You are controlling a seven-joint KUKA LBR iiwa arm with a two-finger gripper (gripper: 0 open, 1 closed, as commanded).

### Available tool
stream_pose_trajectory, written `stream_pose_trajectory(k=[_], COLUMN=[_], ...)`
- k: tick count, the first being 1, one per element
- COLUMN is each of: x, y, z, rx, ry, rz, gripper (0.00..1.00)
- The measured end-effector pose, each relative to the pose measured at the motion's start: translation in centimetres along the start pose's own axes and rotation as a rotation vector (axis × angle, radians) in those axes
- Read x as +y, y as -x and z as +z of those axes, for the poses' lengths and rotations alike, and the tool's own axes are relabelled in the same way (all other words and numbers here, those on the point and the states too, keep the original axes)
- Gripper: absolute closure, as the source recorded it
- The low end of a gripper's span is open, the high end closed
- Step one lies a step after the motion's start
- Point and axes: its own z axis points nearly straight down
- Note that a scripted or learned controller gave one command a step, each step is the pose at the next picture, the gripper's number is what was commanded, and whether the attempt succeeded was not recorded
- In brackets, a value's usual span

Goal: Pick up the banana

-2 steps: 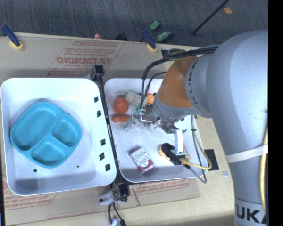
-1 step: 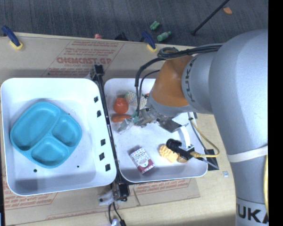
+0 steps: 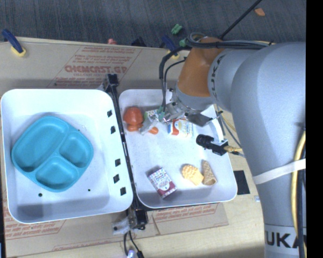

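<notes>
Arm [image 3: 258, 117]: grey, fills the right side of the frame, orange band above the wrist, reaching left into the right bin
Table [image 3: 59, 63]: brown cardboard sheet with red print, under both bins, from upper left to bottom of the frame
Left bin [image 3: 21, 98]: white, left half of the frame
Right bin [image 3: 151, 160]: white, centre of the frame, touching the left bin along a black clipped seam
Tray [image 3: 51, 152]: blue, three compartments, in the left bin, left of centre
End effector [image 3: 169, 114]: low over the upper part of the right bin, among small items; whether the fingers are apart or together I cannot tell
Banana [image 3: 191, 173]: yellow, short, lower right of the right bin, just beside a tan cone, well apart from the end effector
Box [image 3: 162, 181]: small, red and white, lower middle of the right bin, left of the banana
Ball [image 3: 133, 117]: orange-red, upper left of the right bin, just left of the end effector
Cone [image 3: 208, 172]: tan, touching the banana's right side
</notes>
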Motion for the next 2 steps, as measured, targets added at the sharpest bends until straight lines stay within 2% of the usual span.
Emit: stream_pose_trajectory(k=[1,2], x=[-6.7,-5.2], y=[6.7,4.4], z=[-8.2,-0.6], rx=[-0.007,-0.015], ry=[0.009,0.013], rz=[-0.073,-0.496], gripper=[0.0,0.0])
